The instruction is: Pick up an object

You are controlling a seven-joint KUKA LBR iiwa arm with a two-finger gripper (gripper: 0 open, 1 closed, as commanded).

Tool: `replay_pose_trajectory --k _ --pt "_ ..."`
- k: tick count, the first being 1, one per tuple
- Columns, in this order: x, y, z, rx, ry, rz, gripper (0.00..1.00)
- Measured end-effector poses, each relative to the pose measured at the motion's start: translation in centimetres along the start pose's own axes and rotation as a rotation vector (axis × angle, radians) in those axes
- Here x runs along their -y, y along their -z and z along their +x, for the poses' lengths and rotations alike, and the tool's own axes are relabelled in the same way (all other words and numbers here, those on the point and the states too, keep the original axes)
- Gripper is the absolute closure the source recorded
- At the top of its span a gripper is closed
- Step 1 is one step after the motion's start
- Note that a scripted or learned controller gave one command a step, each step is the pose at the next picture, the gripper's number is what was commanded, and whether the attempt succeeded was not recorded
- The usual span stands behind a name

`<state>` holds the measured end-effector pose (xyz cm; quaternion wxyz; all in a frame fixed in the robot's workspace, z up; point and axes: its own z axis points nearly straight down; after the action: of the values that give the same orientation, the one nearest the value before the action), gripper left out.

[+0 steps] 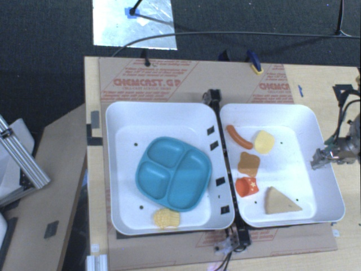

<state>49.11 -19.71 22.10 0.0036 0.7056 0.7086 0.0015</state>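
Over at the right edge sits my gripper point(322, 158), low above the right rim of the right bin point(324, 140), and it is too small and blurred for me to tell whether it has hold of anything. Nothing shows under it but white rim.

Right bin first: an orange-red sausage point(239, 136) lies at the far left, slanting toward the middle. Just right of it is a pale yellow chunk point(263, 142). Nearer, a brown toast-coloured piece point(249, 164), and touching its near edge a red piece point(246, 186) with a pale speck on it. Down at the near right, a tan wedge point(280, 202), like a slice of bread or cheese, well apart from my gripper.

Left bin point(121, 151): a blue divided plate point(174, 173) with three compartments takes the centre, tilted a little. At its near edge, just touching, sits a yellow corn-like piece point(167, 218).

My arm is cut off by the right edge, so I see only dark brackets and cable there. A black clip strip point(221, 151) runs between the two bins.

Both bins rest on a brown board point(169, 75) printed with red lettering, on a pale wooden bench point(62, 168). Beyond is dark carpet with a shiny foil sheet point(135, 16) and a cable point(254, 34) crossing.
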Motion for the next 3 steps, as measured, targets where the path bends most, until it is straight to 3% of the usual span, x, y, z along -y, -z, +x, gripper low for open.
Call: replay_pose_trajectory --k 1,2,3 --pt "-0.2 1.9 0.0 -0.001 0.001 0.003 1.0" --pt "-1.5 1.8 4.5 -0.004 0.006 0.004 1.0" --pt "-1.2 0.8 9.5 -0.004 0.005 0.006 1.0"
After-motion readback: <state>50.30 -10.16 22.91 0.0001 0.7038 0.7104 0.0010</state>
